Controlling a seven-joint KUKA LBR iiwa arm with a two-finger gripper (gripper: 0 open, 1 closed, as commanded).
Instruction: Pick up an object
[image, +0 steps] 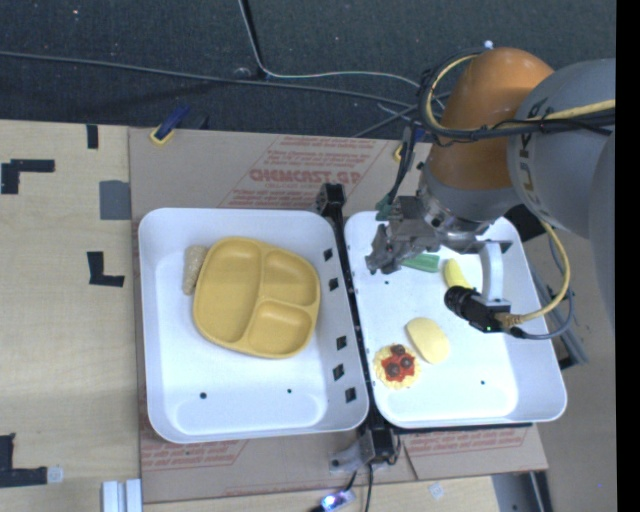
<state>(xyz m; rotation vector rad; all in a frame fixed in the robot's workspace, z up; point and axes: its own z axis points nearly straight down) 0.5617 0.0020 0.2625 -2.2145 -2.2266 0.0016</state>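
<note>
Claw (383, 258) low in right bin (530, 400) (grip state unclear), green item (424, 264) just beside

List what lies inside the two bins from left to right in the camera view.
Tan sponge-like piece → yellow divided plate → hand → small pizza toy → pale yellow oval piece → small yellow piece.

Robotics lab: taped cardboard bench (300, 170), white bins (160, 300), cables (300, 72).
</note>
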